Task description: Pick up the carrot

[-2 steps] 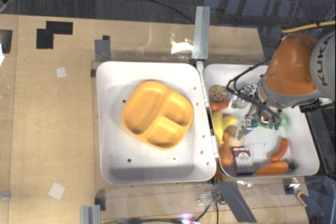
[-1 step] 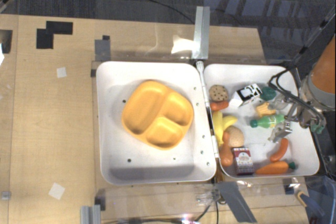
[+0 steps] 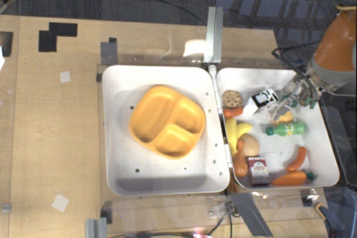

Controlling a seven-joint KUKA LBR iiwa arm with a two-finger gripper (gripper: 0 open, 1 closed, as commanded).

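Two white bins side by side on table point(image 3: 50, 136). Left bin point(image 3: 120, 175): yellow divided plate point(image 3: 167, 121). Right bin point(image 3: 326, 161): carrot point(image 3: 290, 178) at near edge, beside red box point(image 3: 257, 169). Pincer point(image 3: 284, 102) low over far end, well apart from carrot; finger spread unclear.

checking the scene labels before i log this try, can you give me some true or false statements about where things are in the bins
1. The yellow sectioned plastic plate lies in the left white bin. True.
2. The orange toy carrot with a green tip is held between the pincer's fingers. False: it lies near the front edge of the right white bin, apart from the pincer.
3. The green toy bottle lies on its side in the right bin. True.
4. The round brown cookie sits on the yellow plate. False: it is in the right bin, near the divider.
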